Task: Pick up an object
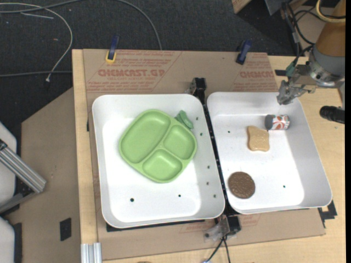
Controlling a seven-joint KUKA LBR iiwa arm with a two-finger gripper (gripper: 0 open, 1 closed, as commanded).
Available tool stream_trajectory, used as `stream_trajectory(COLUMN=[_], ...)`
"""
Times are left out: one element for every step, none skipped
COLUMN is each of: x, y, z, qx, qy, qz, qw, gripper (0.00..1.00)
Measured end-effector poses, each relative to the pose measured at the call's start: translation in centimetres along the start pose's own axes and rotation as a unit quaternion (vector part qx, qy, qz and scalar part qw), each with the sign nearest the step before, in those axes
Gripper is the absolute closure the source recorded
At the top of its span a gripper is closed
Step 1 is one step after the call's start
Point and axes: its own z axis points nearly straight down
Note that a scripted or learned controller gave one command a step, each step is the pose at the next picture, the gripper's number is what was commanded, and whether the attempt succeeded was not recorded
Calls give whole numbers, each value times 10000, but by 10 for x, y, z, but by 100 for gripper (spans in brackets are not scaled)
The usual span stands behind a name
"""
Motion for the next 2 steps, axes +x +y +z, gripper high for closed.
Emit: stream_trajectory(x=[0, 45], y=[2, -16], z=[-42, -50], qx=[10, 46], qy=[3, 23], qz=[5, -11], qw=[10000, 10000], gripper=[100, 100])
